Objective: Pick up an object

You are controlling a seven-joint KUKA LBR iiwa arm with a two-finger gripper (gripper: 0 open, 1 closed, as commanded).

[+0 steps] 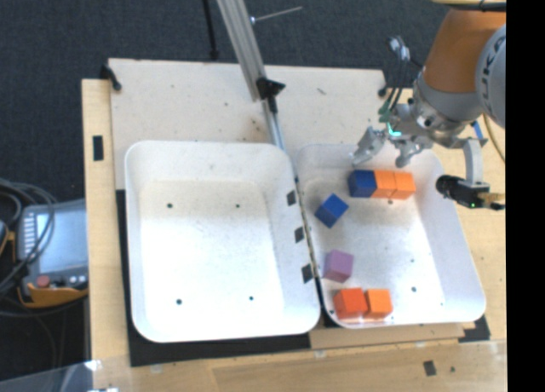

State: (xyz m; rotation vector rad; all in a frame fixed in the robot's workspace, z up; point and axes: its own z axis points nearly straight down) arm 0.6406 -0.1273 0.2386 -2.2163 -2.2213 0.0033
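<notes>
My gripper [387, 151] hangs open over the far edge of the right bin [443, 254], its two grey fingers spread with nothing between them. Just below it a blue block [362, 183] touches an orange block [394, 185]. A second blue block [332, 210] sits tilted further left. A purple block [339, 265] lies near the bin's left wall. Two orange blocks [362, 302] rest side by side at the near edge.
The left bin [213, 237] lies beside the right one. A slanted metal post [243, 37] rises behind the bins. A black cable part [464, 190] sticks out at the right rim. A grey device [51, 245] sits off the bench's left.
</notes>
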